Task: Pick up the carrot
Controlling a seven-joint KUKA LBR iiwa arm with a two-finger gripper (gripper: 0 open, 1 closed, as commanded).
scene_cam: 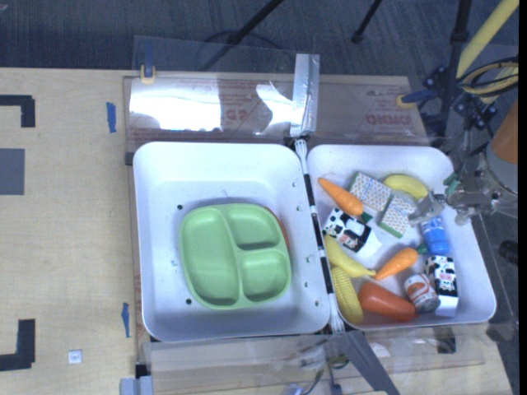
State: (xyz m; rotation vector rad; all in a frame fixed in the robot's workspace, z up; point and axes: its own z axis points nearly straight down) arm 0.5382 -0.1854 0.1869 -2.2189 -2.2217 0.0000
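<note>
At the right bin's (486,303) near edge lie a red pepper (384,302) and corn (347,293). Two carrots: one (396,262) mid-bin, the other (341,196) further left, both slanted. The claw (461,194) hovers at the right rim, seemingly released, though it is blurred.

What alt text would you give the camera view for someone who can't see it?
Two white bins sit side by side: the right bin holds two carrots among toy foods, the left bin a green divided plate. The hand is over the right bin's right edge.
</note>
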